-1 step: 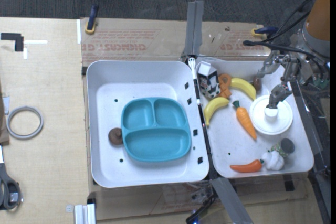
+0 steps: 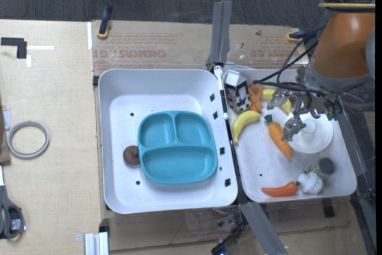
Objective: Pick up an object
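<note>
From the camera view I see the gripper (image 2: 293,126) low in the right bin (image 2: 250,179), fingers slightly apart and gripping nothing. The toy carrot (image 2: 278,139) lies just beside it, the banana (image 2: 245,123) farther out. I judge the approach underway; next, close on the carrot.

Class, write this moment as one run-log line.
gripper: over right bin | nearest: carrot | grasp: unconfirmed | left bin: blue tray
</note>
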